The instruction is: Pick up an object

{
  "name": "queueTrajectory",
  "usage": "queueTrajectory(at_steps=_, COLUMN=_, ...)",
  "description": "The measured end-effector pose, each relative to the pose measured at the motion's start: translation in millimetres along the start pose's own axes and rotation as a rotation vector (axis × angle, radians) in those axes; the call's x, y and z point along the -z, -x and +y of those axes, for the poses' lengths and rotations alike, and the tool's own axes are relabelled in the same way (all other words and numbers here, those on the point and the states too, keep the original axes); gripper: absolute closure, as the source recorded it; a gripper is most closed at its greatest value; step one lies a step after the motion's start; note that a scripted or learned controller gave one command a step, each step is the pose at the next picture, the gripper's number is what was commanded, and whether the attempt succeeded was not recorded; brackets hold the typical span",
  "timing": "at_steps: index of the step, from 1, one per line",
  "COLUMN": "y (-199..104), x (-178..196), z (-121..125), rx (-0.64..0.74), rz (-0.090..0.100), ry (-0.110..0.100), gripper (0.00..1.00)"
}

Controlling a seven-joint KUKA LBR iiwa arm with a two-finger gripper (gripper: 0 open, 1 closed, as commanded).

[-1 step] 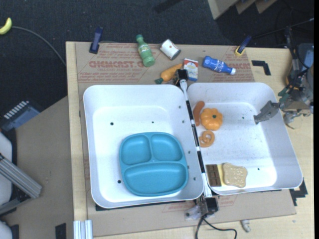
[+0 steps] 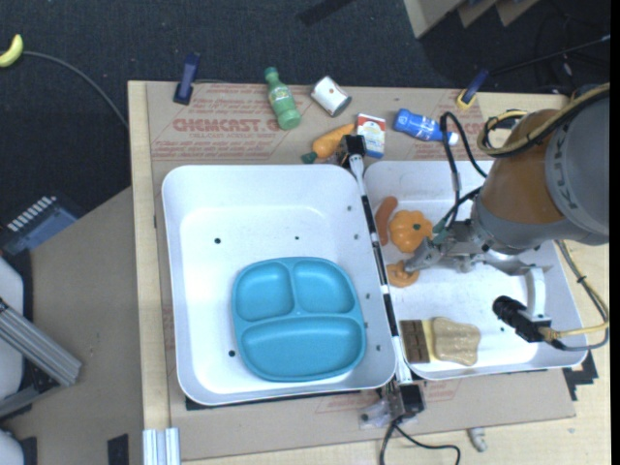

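A grey robot arm [image 2: 542,187] reaches into the right bin [image 2: 426,177], its hand [image 2: 418,258] beside an orange toy pumpkin [image 2: 409,231]; the left bin [image 2: 194,260] holds a blue divided plate [image 2: 298,318].

— What colours do you see from up there?

— My arm [image 2: 572,177] is grey, with an orange band [image 2: 513,177] on it. The two bins are white: the left bin [image 2: 194,211] and the right bin [image 2: 426,177]. In the left one lies a light blue plate [image 2: 297,316].

— And in the right one?

— A little orange pumpkin [image 2: 409,231] with a green stem. A brush [image 2: 441,341] with a black band and tan bristles.

— What about behind the bins?

— A green bottle [image 2: 283,100], a blue bottle [image 2: 421,125] with a white label, and a red and white carton [image 2: 370,134]. The board [image 2: 232,119] under them is tan with red letters. The floor [image 2: 77,27] is dark.
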State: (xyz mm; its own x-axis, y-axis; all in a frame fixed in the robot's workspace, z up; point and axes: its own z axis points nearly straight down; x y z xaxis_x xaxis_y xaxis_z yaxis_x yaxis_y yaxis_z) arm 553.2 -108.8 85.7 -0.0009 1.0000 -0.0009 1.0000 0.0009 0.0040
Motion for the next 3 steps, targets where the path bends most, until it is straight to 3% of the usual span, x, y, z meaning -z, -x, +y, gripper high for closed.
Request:
queueTrajectory(at_steps=2, y=-14.9, x=0.1, z=92.4, rx=-0.001, rz=-0.002, ry=-0.001, gripper=0.0)
queueTrajectory(at_steps=3, y=-16.0, x=10.3, z=93.0, rx=0.0, rz=-0.001, ry=0.001, gripper=1.0)
